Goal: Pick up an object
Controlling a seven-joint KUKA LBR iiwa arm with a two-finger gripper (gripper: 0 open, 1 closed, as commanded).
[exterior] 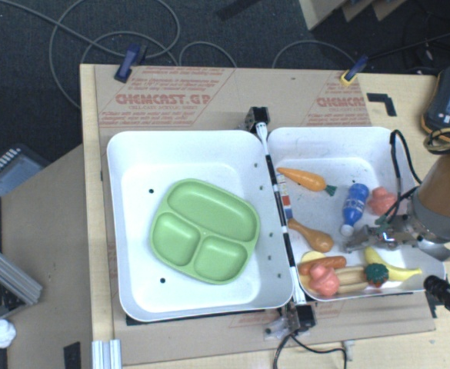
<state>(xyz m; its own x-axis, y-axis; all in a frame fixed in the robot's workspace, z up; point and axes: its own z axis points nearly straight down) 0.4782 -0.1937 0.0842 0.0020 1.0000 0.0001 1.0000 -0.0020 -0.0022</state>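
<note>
— Where's the claw?
— The gripper (363,241) sits low in the right bin (317,141); whether it's spread or pinched, I cannot tell.
— And what's nearest?
— The banana (394,269) lies just below it, the blue bottle (354,204) just above-left, a pink ball (381,200) beside that.
— Further out?
— A carrot (303,179) up left; a green tray (203,231) in the left bin (132,160).

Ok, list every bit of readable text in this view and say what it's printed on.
"CHEMCAST G.P": red print on the brown protective paper sheet behind the left white bin.
"CHEMCAST": the same red print, repeated and partly cut off, on that sheet behind the right white bin.
Smaller red lines under and above both prints: too blurred to read.
Label on the blue plastic bottle: too small to read.
Screen of the orange-edged handheld pendant: unreadable.
</note>
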